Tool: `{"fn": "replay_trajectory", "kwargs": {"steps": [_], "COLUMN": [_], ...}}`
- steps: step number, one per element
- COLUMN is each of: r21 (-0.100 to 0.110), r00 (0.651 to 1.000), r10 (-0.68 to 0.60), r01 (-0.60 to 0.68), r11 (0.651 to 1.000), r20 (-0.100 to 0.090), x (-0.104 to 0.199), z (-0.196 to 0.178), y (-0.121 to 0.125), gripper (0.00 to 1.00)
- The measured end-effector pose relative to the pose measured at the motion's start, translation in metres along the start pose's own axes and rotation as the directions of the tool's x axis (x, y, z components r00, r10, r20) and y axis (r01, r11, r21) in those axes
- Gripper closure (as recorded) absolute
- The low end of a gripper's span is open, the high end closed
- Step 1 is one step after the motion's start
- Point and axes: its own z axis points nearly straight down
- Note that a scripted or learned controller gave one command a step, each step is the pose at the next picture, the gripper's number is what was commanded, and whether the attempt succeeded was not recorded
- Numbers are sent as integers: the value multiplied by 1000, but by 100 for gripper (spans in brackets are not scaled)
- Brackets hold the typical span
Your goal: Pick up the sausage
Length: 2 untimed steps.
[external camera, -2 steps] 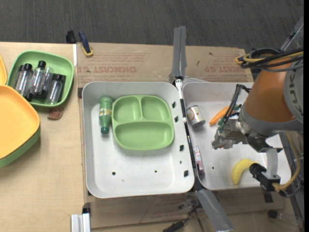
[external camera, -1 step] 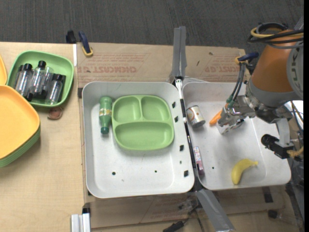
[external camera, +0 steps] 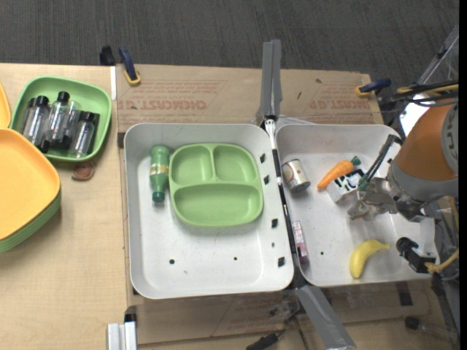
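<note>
Sausage, as far as I could judge, was the slim pinkish piece lying along the left wall of the right bin, toward its near edge. Gripper hung low over the bin's right half, near the carrot and well apart from the sausage. I couldn't tell if it was clenched or released; I saw nothing held. Pick not begun, I judged: reach, grasp and lift were all left.
</note>
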Motion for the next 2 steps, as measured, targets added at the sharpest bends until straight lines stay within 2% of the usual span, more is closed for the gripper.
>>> {"fn": "replay_trajectory", "kwargs": {"steps": [1,2], "r21": [1,-2], "r00": [1000,996], "r10": [-14,-86], "r01": [14,86], "r11": [1000,996], "r20": [-1,1], "x": [40,92], "z": [0,-100], "y": [-2,-36], "gripper": [100,100]}}
